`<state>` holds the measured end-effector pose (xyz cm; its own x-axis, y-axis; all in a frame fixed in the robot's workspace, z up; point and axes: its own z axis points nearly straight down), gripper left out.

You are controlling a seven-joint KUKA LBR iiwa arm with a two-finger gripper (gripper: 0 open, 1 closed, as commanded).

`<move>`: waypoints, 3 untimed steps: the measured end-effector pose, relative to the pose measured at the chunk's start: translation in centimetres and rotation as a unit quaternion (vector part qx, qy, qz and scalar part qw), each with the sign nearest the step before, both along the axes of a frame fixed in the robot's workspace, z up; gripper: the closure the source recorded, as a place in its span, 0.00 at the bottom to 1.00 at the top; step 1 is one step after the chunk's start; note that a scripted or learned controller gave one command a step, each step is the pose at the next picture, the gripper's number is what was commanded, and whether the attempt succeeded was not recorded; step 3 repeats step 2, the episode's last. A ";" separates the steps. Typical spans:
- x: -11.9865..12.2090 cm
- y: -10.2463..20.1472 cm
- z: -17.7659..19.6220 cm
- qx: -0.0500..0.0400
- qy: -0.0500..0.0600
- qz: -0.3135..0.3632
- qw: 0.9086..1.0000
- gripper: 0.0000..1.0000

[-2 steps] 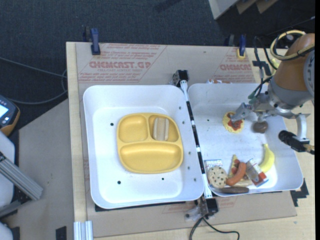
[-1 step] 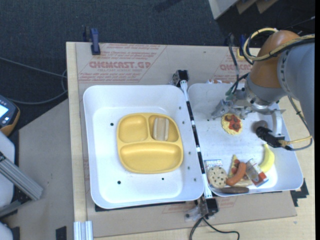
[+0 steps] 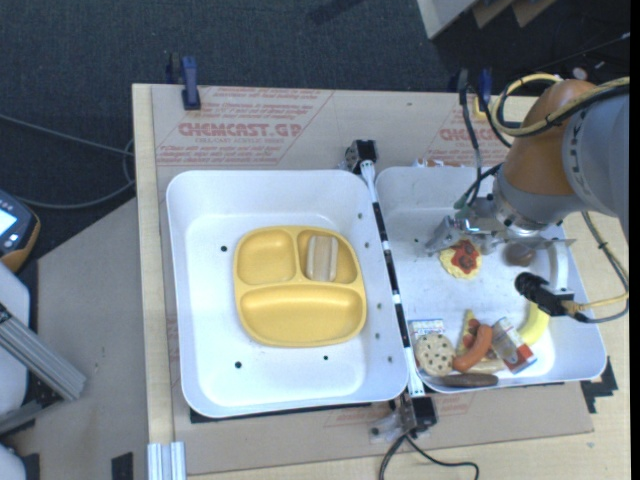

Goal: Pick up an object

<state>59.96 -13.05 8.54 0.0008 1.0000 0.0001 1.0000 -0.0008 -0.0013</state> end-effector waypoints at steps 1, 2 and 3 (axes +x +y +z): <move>0.3 -0.1 1.3 -0.001 -0.004 0.000 1.000 1.00; -2.7 8.9 10.5 0.001 -0.004 0.005 1.000 1.00; -2.7 8.9 10.5 0.001 -0.004 0.005 1.000 1.00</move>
